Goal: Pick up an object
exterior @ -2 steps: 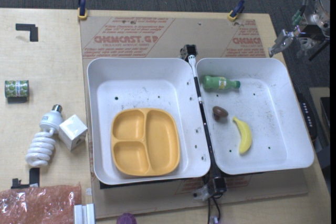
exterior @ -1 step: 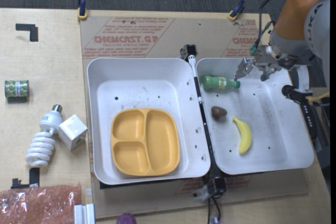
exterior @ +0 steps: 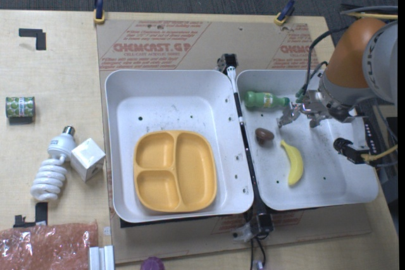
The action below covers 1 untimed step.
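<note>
The arm [exterior: 364,60] reaches in from the right, its jaws [exterior: 292,112] low over the far part of the right bin [exterior: 329,193]. I cannot tell how wide they stand; nothing shows between them. Three candidates lie in that bin: a green bottle [exterior: 266,99] on its side just left of the jaws, a brown lump [exterior: 264,135] nearer, and a banana [exterior: 292,162] nearer still. The left bin [exterior: 120,136] holds a yellow divided tray [exterior: 175,171]. This looks like the approach step; next the jaws need to centre over one item, probably the bottle, and descend.
</note>
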Available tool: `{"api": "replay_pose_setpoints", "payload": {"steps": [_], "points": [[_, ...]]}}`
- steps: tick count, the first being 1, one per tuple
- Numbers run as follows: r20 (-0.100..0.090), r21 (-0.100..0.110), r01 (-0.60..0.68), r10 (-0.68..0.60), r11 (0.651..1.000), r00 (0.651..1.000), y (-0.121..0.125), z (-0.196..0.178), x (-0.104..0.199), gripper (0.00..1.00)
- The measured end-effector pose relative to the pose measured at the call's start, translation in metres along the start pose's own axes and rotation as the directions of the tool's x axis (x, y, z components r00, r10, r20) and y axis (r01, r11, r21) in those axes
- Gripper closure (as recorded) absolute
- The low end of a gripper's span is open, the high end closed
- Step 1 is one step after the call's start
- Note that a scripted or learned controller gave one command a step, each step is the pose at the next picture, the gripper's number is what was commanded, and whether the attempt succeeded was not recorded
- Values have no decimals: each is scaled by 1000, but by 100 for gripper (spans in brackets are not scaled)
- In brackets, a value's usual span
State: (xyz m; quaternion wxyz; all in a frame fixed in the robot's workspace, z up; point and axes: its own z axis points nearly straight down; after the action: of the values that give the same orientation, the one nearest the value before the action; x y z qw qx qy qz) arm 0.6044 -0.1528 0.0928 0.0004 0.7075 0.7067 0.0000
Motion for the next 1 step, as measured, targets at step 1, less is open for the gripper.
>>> {"api": "replay_pose_setpoints", "payload": {"steps": [1], "points": [[0,1,0,0,1000,1000,-53,0,41,0]]}}
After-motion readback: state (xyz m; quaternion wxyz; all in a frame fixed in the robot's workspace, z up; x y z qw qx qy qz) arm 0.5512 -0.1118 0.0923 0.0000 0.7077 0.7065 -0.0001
